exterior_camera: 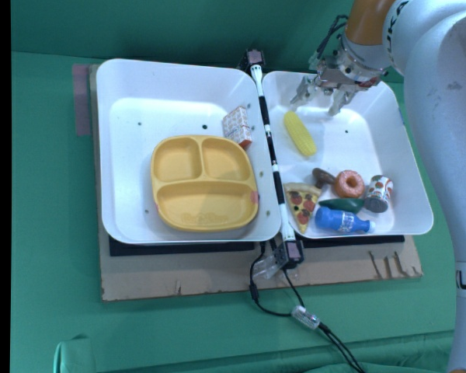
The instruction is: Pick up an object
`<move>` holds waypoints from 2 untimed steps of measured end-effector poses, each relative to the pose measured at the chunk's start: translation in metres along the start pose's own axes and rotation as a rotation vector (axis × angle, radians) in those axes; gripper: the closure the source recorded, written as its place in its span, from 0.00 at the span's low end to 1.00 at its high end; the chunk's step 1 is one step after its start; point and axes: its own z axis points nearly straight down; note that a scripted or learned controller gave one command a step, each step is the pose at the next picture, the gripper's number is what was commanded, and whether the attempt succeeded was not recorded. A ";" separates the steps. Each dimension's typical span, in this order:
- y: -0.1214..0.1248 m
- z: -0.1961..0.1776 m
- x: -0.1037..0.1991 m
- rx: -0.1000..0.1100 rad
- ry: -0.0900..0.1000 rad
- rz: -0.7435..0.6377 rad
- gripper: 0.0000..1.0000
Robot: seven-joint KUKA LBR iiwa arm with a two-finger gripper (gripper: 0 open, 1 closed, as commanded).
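My gripper hangs over the far part of the right bin, fingers spread open with nothing between them. A yellow corn cob lies just below and left of it. Toward the bin's near side lie a brown donut, a small can, a pizza slice, a blue bottle, a green pepper and a dark brown piece.
The left bin holds a yellow divided plate and a small printed box by its right wall. A black-and-white rod runs along the seam between the bins. Cables trail off the front.
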 end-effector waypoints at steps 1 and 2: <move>0.000 0.000 0.001 0.000 0.000 -0.001 0.00; 0.000 0.000 0.000 0.000 0.001 -0.001 0.00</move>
